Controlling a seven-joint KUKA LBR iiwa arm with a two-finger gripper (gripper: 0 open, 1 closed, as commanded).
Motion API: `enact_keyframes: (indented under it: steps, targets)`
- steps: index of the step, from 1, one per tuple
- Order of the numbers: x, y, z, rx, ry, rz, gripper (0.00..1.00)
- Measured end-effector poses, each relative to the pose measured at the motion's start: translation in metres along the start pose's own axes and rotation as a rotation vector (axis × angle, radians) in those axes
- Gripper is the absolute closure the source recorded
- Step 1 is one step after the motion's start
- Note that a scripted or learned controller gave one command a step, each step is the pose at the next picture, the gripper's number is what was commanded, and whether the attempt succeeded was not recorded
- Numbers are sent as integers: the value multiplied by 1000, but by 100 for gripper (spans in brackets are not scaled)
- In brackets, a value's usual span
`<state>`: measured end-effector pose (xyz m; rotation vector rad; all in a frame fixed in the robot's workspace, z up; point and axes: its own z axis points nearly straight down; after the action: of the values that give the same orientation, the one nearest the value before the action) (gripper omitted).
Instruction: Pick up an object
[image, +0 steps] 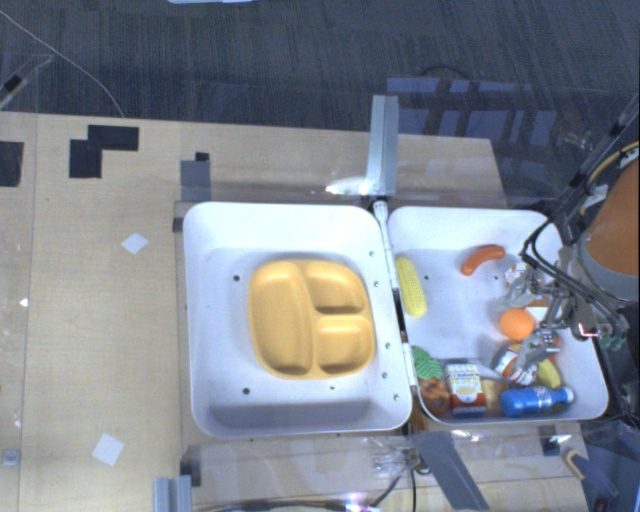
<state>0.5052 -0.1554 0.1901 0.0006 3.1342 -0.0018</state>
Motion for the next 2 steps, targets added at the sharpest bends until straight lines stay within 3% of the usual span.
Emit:
enact_keyframes:
  steps: [1, 2]
  targets:
    - [4, -41, 100, 4, -12, -82, 0]
    - [-48, -1, 90, -2, -4, 266, 0]
